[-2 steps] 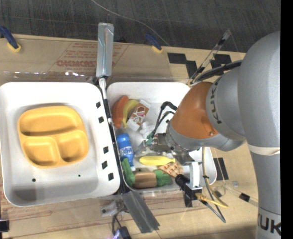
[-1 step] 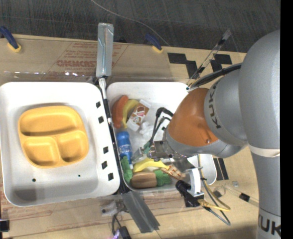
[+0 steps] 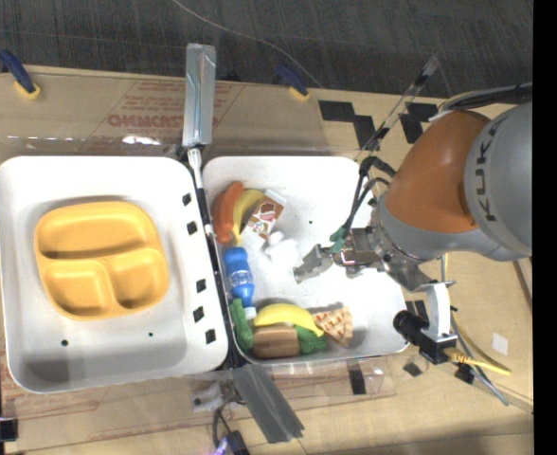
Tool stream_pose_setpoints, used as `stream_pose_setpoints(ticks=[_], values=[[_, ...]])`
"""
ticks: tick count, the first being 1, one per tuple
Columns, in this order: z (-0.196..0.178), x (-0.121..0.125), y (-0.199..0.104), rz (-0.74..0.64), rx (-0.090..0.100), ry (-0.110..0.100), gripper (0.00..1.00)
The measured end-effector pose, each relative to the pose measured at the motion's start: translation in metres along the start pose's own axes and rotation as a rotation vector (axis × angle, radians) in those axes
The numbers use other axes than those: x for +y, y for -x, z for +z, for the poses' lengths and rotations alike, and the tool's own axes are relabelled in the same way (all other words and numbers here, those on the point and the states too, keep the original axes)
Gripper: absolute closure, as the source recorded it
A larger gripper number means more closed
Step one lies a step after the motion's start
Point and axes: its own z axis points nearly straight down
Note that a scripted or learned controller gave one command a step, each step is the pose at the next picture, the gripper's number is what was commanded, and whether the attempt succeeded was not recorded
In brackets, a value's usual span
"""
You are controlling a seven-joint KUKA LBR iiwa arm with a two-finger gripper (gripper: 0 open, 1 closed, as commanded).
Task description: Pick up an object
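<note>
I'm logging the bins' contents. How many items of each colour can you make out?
Yellow: 3, the tray and two bananas
Orange: 1, carrot-like piece
Blue: 1, bottle
Brown: 1, bread-like piece
Mixed colours: 2, packet, waffle-like wedge
Total: 8

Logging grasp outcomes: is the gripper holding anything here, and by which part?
Nothing held. The gripper hangs over bare floor of the right bin, with no object between its fingers.

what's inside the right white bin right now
Along the right bin's left and front edges lie a carrot, a small snack packet, a blue bottle, a banana and a waffle piece. The gripper and arm cover the bin's right part.
</note>
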Motion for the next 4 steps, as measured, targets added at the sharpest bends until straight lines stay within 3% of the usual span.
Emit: stream_pose_setpoints(ticks=[1, 2, 3, 4], values=[[0.093, 0.023, -0.027, -0.106, 0.005, -0.016, 0.0], [0.122, 0.102, -0.018, -0.213, -0.011, -0.001, 0.0], [0.092, 0.157, -0.029, -0.061, 0.002, -0.007, 0.0], [0.115, 0.174, -0.023, -0.063, 0.001, -0.033, 0.0]])
